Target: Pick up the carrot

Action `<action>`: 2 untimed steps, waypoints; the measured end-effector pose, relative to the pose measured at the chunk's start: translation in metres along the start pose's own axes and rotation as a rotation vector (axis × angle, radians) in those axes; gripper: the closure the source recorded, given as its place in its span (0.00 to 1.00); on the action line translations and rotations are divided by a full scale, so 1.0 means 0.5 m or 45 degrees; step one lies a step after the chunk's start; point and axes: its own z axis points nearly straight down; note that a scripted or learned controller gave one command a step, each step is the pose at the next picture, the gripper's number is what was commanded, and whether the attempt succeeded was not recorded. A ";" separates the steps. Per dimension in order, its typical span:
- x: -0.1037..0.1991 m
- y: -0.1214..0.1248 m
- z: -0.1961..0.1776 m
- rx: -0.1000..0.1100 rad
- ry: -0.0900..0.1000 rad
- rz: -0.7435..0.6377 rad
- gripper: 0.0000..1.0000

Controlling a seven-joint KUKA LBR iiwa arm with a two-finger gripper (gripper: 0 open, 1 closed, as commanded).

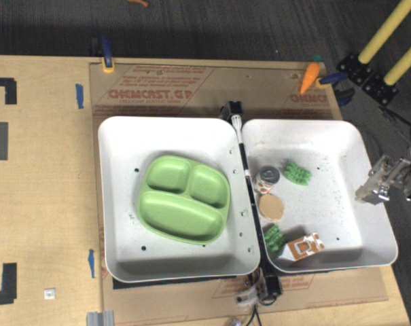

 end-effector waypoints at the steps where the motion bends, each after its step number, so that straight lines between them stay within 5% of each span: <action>1: -0.041 -0.084 0.032 0.000 -0.001 -0.387 1.00; 2: -0.044 -0.083 0.010 -0.002 -0.009 -0.384 1.00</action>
